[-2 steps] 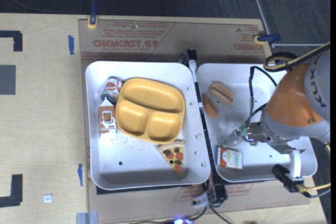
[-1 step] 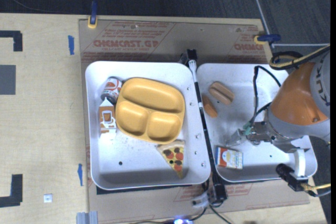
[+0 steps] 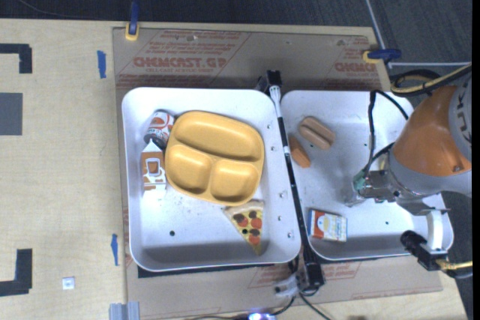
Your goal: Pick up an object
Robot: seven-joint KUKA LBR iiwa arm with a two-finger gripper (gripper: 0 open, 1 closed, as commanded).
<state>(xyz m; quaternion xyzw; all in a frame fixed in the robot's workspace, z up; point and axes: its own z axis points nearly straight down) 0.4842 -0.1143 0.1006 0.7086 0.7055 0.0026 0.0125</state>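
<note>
The right bin holds a toy hot dog, a small orange-brown piece beside it, and a small white-and-orange carton near the front wall. My gripper hangs over the right half of this bin, under the orange-banded wrist, which hides most of it. It is to the right of the hot dog and above-right of the carton, apart from both. I see nothing held by it.
The left bin carries a yellow divided plate, a can, an orange-and-white carton and a toy pizza slice. A black cable loops by the wrist. Blue clamps pin the cardboard base.
</note>
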